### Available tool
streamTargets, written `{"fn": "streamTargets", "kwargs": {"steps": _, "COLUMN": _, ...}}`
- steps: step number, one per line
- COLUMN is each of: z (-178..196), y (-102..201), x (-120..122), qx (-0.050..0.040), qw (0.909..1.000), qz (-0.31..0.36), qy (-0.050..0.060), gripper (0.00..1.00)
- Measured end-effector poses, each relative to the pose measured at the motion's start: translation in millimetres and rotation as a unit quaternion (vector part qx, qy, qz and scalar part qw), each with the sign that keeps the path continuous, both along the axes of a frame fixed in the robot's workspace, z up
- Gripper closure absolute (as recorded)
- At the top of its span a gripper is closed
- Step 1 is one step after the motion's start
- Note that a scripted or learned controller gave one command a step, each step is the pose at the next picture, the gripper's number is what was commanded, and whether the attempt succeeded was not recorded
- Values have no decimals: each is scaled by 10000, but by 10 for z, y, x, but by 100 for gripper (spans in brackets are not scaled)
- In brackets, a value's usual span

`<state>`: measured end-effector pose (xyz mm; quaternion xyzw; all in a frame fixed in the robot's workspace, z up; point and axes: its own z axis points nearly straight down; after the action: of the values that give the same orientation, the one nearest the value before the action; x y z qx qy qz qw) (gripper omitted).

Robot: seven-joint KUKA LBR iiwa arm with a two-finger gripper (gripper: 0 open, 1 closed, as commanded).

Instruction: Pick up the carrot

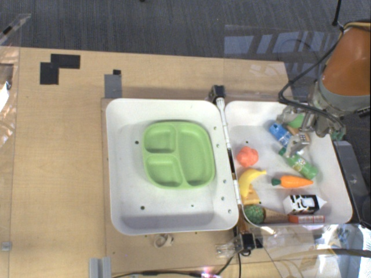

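The carrot point(294, 182), orange with a green stub at its left end, lies flat in the right bin point(336, 172), toward its right side. My gripper point(301, 138) hangs over the bin's far right part, up and slightly right of the carrot and well apart from it. It looks open, with nothing between its fingers. Just below it lies a green bottle point(301, 164), between the gripper and the carrot.
Also in the right bin are a blue packet point(279, 132), a red-orange fruit point(248, 155), a banana point(250, 181), a black-and-white carton point(302, 202), a red stick point(305, 218) and a green-topped cone point(255, 214). The left bin point(124, 172) holds a green divided plate point(177, 155).
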<state>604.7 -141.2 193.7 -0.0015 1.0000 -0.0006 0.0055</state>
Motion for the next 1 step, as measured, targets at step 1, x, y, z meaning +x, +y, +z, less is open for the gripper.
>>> {"fn": "streamTargets", "kwargs": {"steps": 1, "z": -455, "y": -5, "x": -839, "qx": 0, "qw": 9974, "qz": 716, "qy": 28, "gripper": 0}}
